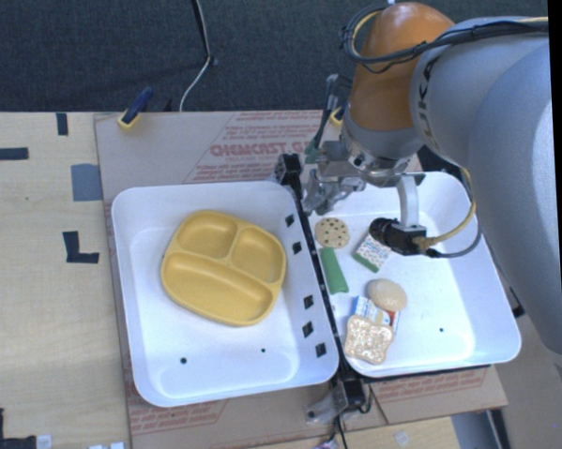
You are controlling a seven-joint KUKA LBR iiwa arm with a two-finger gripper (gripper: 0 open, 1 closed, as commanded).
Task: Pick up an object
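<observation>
My gripper (319, 196) hangs low over the far left corner of the right bin (453, 285), just above a round speckled cookie (331, 231). Below the cookie lies a green stick (333, 271) along the bin's left wall. A small green-and-white packet (370, 253) sits to the cookie's right. Nearer the front are a beige oval piece (387, 294), a blue-and-white packet (363, 307) and a tan waffle-like square (367, 339). Nothing is seen held in the gripper.
The left bin (147, 357) holds a yellow divided plate (225, 266). A black-marked divider (307, 274) separates the two bins. The arm's grey body and orange band (398, 44) overhang the right bin's far side. A black cable end (394, 236) hangs near the packet.
</observation>
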